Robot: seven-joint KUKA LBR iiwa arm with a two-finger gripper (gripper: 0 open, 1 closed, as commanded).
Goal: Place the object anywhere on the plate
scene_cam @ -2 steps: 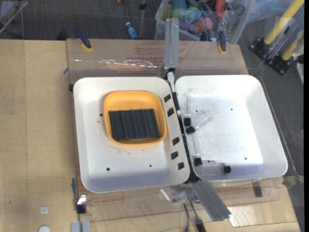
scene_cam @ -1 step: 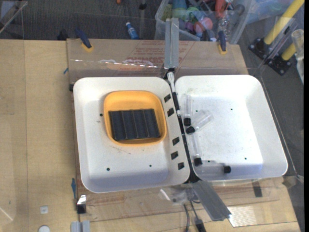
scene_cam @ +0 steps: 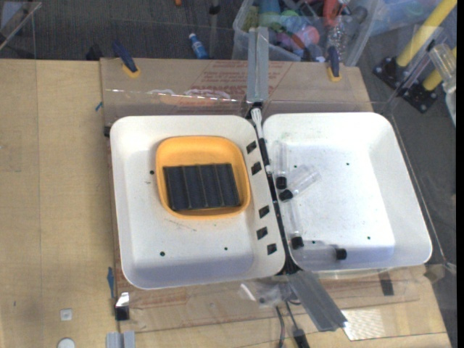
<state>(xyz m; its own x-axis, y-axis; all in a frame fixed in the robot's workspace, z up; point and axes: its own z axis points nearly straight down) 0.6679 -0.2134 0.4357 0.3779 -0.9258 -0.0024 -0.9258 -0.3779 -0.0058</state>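
An orange, rounded-square plate (scene_cam: 203, 151) sits in the left white bin (scene_cam: 138, 245), toward its back. A black rectangular block with raised ridges (scene_cam: 201, 187) lies flat on the plate. It covers most of the plate's floor, and its front edge is close to the plate's near rim.
The right white bin (scene_cam: 362, 216) holds a small clear piece (scene_cam: 304, 177) and small black bits (scene_cam: 285, 193) near its left wall, plus another bit (scene_cam: 341, 253) near the front. A divider with black clips (scene_cam: 262, 212) separates the bins. A box of colourful toys (scene_cam: 304, 13) stands behind the bench.
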